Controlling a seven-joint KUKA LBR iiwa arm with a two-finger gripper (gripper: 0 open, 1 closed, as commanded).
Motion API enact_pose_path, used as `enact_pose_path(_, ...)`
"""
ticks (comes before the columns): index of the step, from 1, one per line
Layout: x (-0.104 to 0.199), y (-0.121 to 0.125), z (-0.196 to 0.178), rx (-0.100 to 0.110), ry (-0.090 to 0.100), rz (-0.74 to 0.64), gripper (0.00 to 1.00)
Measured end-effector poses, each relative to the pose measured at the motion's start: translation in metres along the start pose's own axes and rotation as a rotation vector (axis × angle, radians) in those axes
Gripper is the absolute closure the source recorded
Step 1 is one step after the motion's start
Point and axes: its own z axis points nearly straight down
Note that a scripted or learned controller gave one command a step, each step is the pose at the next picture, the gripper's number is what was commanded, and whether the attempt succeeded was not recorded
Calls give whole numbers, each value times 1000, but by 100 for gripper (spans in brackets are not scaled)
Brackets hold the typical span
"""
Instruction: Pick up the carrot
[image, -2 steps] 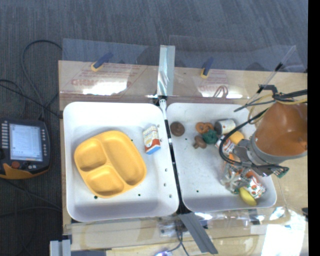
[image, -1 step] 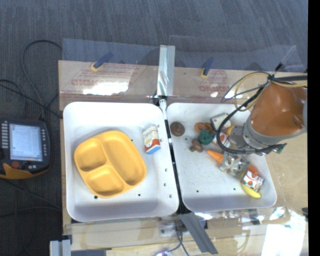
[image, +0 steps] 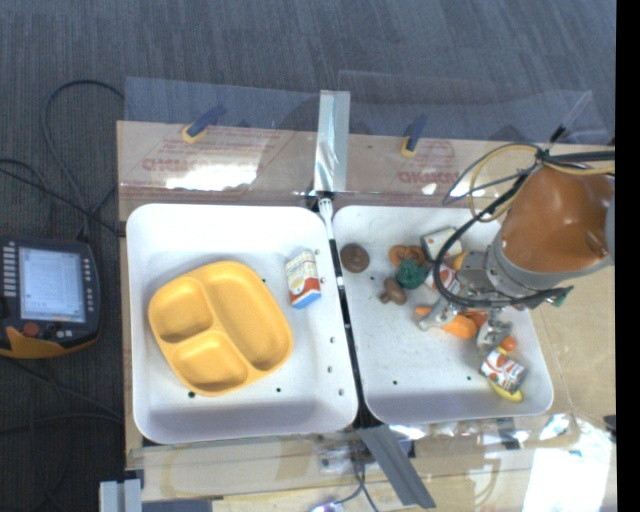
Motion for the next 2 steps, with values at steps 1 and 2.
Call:
enact_pose_path(1, -3, -1, -11, 4, -4, 2, 100)
enact_pose_path(2, -3, -1, -11, 2, -6, 2, 0)
